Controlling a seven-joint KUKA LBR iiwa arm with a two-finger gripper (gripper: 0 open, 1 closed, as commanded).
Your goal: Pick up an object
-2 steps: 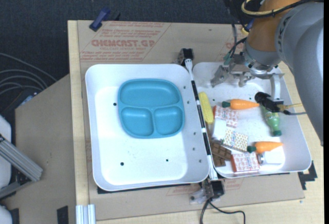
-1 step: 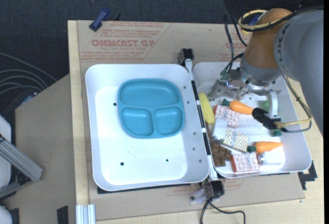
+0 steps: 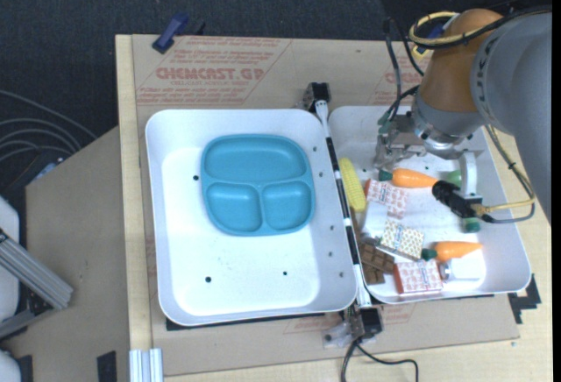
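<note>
arm low over the right bin, among small items

at the left of centre sits the left bin (image 3: 175, 275), white and shallow, with a blue divided plate (image 3: 257, 182) lying flat in its upper half. just right of the seam between the bins, a yellow corn cob (image 3: 352, 183) lies along the left wall of the right bin (image 3: 508, 271). next come patterned packets (image 3: 386, 196), a brown chocolate bar (image 3: 377, 259) near the lower edge, and a red and white box (image 3: 417, 277) beside it. an orange carrot (image 3: 414, 179) lies in the upper middle of this bin, and a second carrot (image 3: 456, 249) lies lower right, above a white block (image 3: 465, 267). the gripper (image 3: 392, 148) hangs at the bin's upper part, just above and left of the upper carrot; whether it is apart or together cannot be told, and nothing is seen between its tips. the grey arm (image 3: 513, 65) with its orange band fills the upper right.
</note>
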